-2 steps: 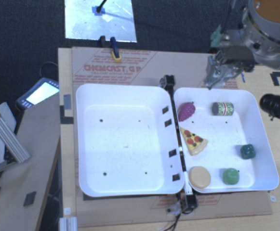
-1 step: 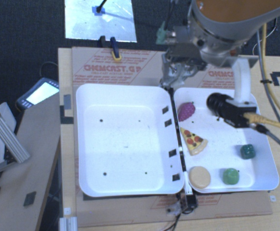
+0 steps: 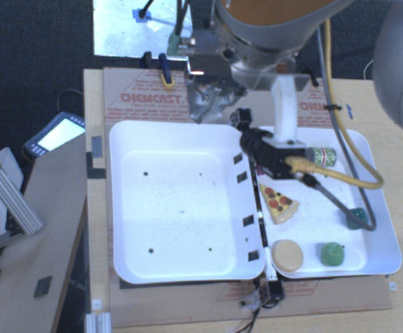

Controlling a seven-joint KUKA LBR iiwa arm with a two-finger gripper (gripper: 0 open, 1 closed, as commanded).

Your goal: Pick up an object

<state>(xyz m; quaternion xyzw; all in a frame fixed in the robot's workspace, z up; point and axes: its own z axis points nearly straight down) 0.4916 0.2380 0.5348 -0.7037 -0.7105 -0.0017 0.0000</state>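
Observation:
The right bin [image 3: 378,248] holds a toy pizza slice [image 3: 281,206], a tan round piece [image 3: 288,255], a green ball-like toy [image 3: 332,254], a small teal piece [image 3: 357,218] and a green can [image 3: 322,157] lying on its side at the back. My gripper [image 3: 207,104] hangs over the back rim of the left bin [image 3: 180,207], near the divide between the two bins. It sits well behind and left of the pizza slice. The big grey and orange wrist covers most of it from above, and nothing shows between its tips.
A cardboard sheet [image 3: 142,92] lies under both bins. A blue and yellow clamp [image 3: 165,69] stands at the back. A lit tablet [image 3: 54,134] and an aluminium rail [image 3: 7,186] sit off the bench to the left. A yellow cable [image 3: 347,175] loops over the right bin.

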